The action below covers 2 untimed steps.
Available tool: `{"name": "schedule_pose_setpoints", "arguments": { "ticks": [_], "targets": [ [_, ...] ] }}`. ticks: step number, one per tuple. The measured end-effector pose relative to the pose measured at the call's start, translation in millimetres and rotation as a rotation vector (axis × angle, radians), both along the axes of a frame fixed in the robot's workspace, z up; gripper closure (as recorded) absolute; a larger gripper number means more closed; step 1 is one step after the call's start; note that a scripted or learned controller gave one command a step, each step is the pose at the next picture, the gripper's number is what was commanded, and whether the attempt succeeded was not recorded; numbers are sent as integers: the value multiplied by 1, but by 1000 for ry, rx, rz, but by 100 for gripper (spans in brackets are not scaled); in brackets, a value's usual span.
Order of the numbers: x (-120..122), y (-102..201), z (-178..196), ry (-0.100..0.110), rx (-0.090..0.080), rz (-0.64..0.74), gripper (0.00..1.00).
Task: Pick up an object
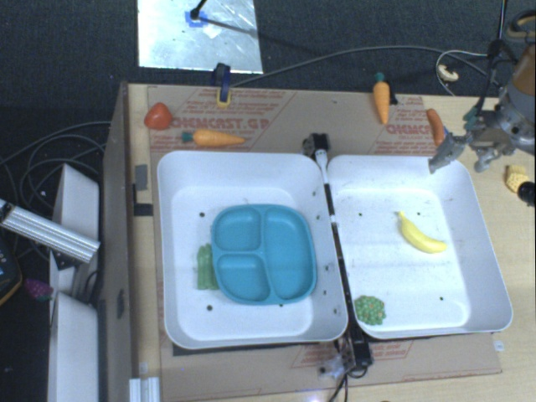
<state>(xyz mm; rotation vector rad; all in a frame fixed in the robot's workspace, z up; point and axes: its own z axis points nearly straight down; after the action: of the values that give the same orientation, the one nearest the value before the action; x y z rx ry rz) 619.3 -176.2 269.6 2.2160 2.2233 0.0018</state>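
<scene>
Two white bins sit side by side on a cardboard-covered bench, seen from above at a slant. The left bin holds a blue divided plate, with a green piece lying against the plate's left edge. The right bin holds a banana toward its upper right, lying at an angle on the bin floor, and a green cluster (it looks like a bunch of peas or grapes, too small to tell) near the bottom left corner, well apart from the banana.

The gripper hangs at the top right corner of the right bin, above its rim, with the grey wrist behind it at the picture's right edge. Its two fingers stand spread apart, one angled toward the bin and one out to the right, and nothing lies between them. The banana lies below and left of the gripper, not touching it.

Outside the bins, on the cardboard along the far side, lie a tomato, a carrot just beside it, a second carrot standing on end above the right bin, and an orange piece near the gripper. A blue and yellow clamp grips the cardboard's far edge. A shiny sheet lies on the dark floor beyond, and cables trail at left.
</scene>
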Motion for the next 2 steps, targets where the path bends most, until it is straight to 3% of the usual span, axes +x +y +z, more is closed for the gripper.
{"name": "schedule_pose_setpoints", "arguments": {
  "ticks": [2],
  "targets": [
    [-27,0,-185,1,1,-2,0]
  ]
}}
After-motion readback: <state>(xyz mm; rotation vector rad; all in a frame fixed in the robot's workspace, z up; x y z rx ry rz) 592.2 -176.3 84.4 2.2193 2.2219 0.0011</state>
